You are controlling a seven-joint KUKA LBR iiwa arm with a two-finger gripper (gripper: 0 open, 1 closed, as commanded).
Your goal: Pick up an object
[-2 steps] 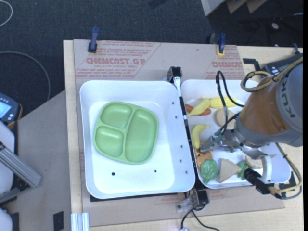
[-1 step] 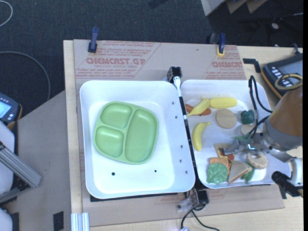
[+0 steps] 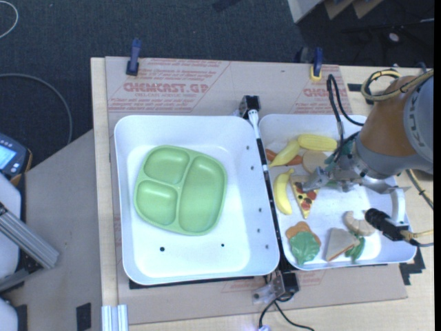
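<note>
The right bin (image 3: pixel 386 255) holds several toy foods. A yellow banana (image 3: pixel 282 193) lies along its left wall, and a pizza slice (image 3: pixel 303 198) lies beside the banana. A second yellow piece (image 3: pixel 317 142) and a beige round piece (image 3: pixel 313 161) sit at the back. My gripper (image 3: pixel 329 178) hangs low over the middle of this bin, just right of the pizza slice and in front of the beige piece. Nothing is visibly held in it.
A green divided plate (image 3: pixel 180 189) lies in the left bin (image 3: pixel 207 267). At the right bin's front are a green leafy toy (image 3: pixel 304 245), a triangular sandwich (image 3: pixel 337 242) and a tan piece (image 3: pixel 355 223). Cables and a black connector (image 3: pixel 382 223) trail from the arm over the bin's right side.
</note>
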